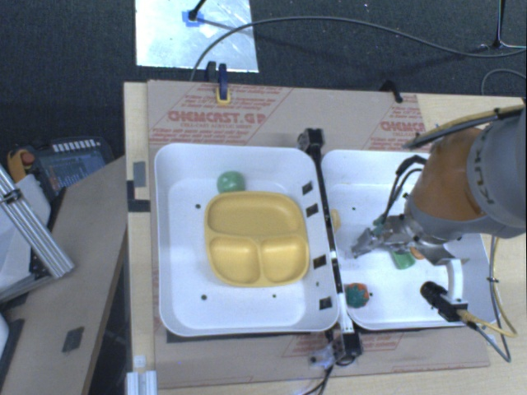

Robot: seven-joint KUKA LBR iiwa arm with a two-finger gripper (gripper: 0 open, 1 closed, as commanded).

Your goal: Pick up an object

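My gripper [365,243] reaches low into the right bin [362,189] and points toward the divider between the bins. A small green object [403,260] lies just below and behind it, partly hidden by the wrist, with a bit of orange beside it. A teal and orange object [356,295] rests near the bin's front left corner, apart from the gripper. A pale yellow piece [334,219] sits against the divider, left of the gripper. Nothing can be seen held in the gripper.
The left bin [181,220] holds a yellow divided plate [251,237] and a green ball [230,182] behind it. A black clamp strip [323,220] runs between the bins. Cables hang from the arm at the right bin's front right.
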